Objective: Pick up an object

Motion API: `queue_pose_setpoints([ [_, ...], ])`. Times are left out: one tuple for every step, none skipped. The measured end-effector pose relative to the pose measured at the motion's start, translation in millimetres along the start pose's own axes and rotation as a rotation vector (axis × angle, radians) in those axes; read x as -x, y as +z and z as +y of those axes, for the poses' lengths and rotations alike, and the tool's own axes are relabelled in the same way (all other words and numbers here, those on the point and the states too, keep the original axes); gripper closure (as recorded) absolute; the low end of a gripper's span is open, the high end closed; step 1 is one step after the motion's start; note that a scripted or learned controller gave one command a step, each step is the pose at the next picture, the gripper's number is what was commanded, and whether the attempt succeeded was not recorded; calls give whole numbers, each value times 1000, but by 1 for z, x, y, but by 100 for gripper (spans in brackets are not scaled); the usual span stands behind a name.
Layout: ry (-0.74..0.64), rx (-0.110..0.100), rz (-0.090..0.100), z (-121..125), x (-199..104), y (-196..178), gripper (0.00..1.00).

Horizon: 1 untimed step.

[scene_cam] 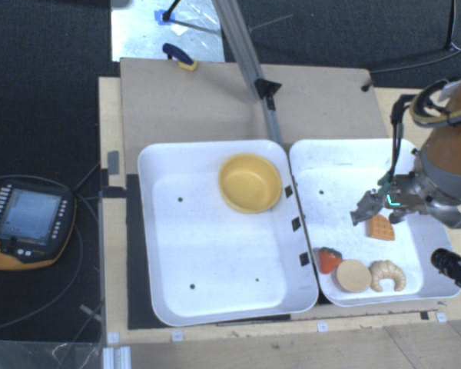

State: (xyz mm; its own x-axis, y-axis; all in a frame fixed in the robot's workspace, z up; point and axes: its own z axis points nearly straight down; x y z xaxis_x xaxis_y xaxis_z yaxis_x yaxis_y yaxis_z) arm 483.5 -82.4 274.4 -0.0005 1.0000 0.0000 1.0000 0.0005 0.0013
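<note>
Tool (371,210), finger state indiscernible, hovering over waffle piece (382,228) lying in right bin (346,156); risk: descending off-centre, it is likely nudging the thin waffle aside rather than gripping it.

The arm (449,156) enters from the right, orange-banded wrist bent downward; the tool (374,208) hangs low, pointing left.
</note>
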Motion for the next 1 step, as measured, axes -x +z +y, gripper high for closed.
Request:
queue_pose_setpoints([
  [0, 0, 0, 0, 0, 0, 0],
])
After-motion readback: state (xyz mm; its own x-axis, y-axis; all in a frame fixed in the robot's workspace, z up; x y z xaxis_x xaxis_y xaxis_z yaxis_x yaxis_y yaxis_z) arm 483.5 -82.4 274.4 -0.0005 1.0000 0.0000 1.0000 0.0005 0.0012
